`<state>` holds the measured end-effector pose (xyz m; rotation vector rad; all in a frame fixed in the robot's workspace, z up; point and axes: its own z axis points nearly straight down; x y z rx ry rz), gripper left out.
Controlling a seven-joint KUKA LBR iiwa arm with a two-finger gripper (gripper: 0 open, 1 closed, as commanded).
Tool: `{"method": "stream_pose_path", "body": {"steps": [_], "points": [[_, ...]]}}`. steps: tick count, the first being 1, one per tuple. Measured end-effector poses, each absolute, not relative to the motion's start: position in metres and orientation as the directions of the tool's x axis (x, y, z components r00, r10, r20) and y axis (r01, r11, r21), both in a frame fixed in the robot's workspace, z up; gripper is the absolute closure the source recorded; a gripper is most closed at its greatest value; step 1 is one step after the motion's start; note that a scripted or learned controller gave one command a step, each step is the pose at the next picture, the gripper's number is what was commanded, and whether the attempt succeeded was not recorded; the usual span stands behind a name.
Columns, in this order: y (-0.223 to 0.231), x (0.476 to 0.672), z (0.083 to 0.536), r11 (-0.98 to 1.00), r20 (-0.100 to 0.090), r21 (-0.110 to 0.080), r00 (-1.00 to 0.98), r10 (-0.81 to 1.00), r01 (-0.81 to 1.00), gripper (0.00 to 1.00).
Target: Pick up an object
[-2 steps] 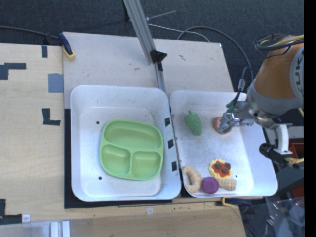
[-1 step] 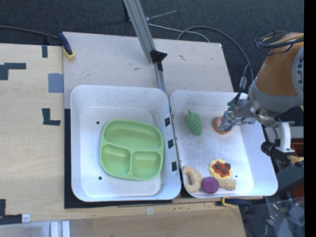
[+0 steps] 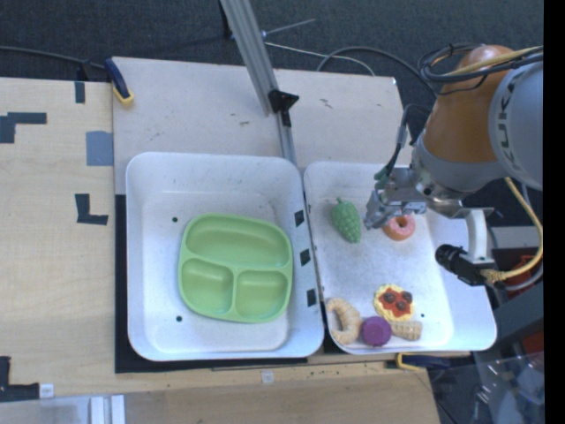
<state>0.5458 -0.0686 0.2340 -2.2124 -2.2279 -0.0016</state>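
Two white bins (image 3: 141,237) sit side by side, and over the right one the gripper (image 3: 381,212), fingers apart and empty, hangs between green toy (image 3: 347,220) and pink ring (image 3: 401,227), seemingly choosing one.

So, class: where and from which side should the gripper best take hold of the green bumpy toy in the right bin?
Probably across the narrow middle of the green bumpy toy, coming straight down from above. It lies flat and elongated, apart from the bin wall and the gripper beside it.
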Motion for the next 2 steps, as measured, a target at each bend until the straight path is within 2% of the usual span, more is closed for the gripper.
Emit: {"method": "stream_pose_path", "body": {"steps": [2], "points": [[0.032, 0.586, 0.246, 0.007, 0.002, 0.000, -0.007, 1.000, 1.000, 1.00]]}}
